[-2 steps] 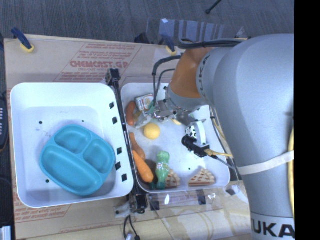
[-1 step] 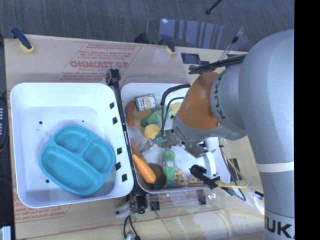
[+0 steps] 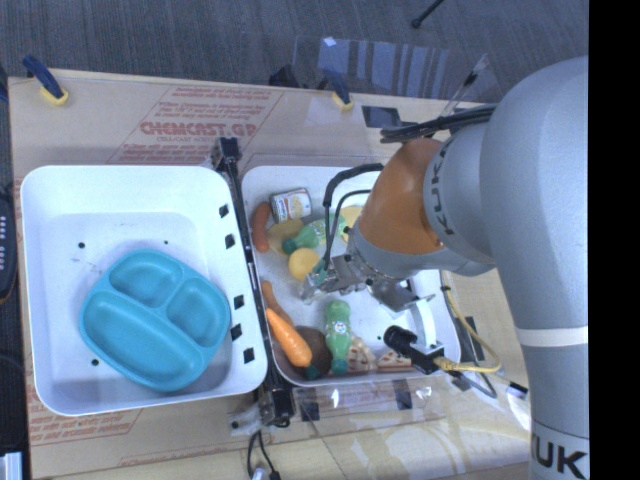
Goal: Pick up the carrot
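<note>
The carrot (image 3: 287,336) is lying against the right bin's (image 3: 258,183) left wall, untouched. The gripper (image 3: 325,280) is being hovered nearby; its opening honestly can't be told. It's probably best lowered along the carrot's length.

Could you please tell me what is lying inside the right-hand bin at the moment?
The right bin holds the carrot by its left wall, a green bottle, a lemon and a small can. The arm covers the rest.
</note>
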Controlling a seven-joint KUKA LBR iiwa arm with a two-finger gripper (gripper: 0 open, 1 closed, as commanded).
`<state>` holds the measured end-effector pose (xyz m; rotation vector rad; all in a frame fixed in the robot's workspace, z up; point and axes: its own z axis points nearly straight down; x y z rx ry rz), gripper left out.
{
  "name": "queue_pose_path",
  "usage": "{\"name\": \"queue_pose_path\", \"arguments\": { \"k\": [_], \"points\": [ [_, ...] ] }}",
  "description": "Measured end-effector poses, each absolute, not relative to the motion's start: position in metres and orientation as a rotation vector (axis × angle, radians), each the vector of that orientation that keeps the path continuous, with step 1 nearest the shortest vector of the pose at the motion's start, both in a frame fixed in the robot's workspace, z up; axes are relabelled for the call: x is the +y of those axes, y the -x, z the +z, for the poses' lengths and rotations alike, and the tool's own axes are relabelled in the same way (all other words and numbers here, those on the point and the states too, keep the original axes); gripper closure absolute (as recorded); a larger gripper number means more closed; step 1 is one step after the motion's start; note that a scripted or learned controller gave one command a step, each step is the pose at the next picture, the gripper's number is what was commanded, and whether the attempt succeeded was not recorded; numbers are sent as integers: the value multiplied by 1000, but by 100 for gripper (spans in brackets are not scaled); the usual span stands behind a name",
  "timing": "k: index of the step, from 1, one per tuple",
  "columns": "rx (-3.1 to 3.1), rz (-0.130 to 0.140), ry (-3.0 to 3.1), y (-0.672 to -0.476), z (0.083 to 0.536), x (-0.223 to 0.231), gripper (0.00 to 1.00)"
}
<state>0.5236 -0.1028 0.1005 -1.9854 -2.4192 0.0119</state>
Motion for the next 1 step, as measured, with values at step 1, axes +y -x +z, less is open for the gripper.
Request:
{"name": "queue_pose_path", "arguments": {
  "k": [1],
  "points": [
    [-2219,8,2212,-486,90,-102,100]
  ]
}}
